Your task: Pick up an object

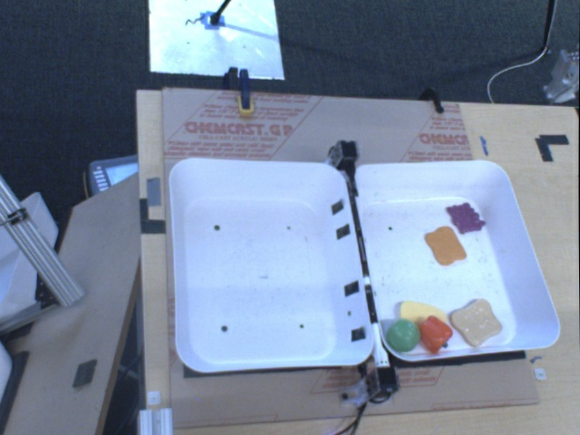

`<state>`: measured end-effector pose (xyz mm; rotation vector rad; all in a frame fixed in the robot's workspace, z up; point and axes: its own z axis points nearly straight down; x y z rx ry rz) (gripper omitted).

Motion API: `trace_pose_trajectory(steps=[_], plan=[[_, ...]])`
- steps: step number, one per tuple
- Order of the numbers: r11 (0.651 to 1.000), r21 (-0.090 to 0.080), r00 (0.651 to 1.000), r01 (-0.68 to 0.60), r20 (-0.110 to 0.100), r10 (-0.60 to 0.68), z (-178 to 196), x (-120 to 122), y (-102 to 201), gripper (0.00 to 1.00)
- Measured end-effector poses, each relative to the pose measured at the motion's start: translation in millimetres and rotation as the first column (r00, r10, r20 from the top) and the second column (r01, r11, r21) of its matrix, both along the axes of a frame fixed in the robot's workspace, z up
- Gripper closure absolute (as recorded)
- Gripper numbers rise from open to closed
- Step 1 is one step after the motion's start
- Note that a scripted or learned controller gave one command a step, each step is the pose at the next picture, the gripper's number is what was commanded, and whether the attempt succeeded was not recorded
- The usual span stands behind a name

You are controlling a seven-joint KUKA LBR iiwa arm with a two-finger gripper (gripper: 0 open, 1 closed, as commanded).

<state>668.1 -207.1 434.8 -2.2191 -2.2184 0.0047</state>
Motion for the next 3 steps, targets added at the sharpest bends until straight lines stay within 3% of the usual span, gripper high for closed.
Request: trace_pose_trajectory(steps=[1,2,3], plan=[[1.000,-0.004,1.000,-0.008,0.018,0.008,107.4,0.5,30.5,1.00],[1.000,-0.001,1.000,0.000,0.003,0.000,-4.0,0.1,-0.2,1.00],[1.000,-0.004,1.000,-0.006,0.016,0.006,106.4,0.5,25.8,1.00]])
